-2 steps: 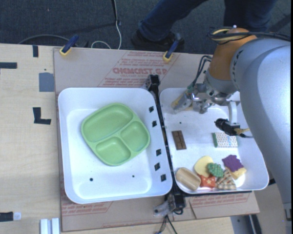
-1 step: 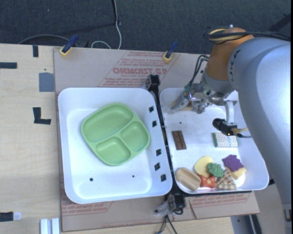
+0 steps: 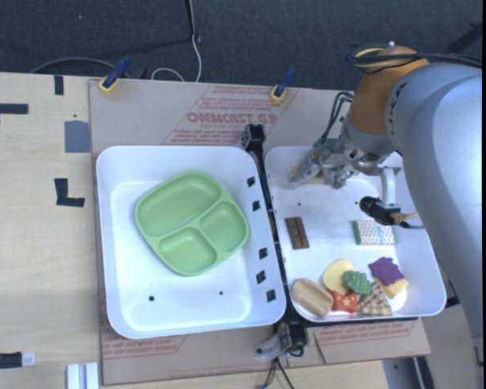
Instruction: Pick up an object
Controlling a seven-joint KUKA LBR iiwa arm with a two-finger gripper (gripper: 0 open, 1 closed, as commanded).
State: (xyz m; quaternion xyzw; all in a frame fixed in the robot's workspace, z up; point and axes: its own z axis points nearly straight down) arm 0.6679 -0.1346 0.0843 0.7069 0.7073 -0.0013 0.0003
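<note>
Right now your gripper [image 3: 306, 171] hangs at the right bin's [image 3: 425, 254] far end, open or closed you cannot tell, so it probably must travel to the toy food [image 3: 358, 286] bunched well nearer you.

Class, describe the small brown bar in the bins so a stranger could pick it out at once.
Start at the right-hand white bin, the one the arm reaches over. The brown bar lies alone on the bare floor near the bin's left wall, above the pile of toy food. It alone is flat, dark brown and rectangular.
</note>
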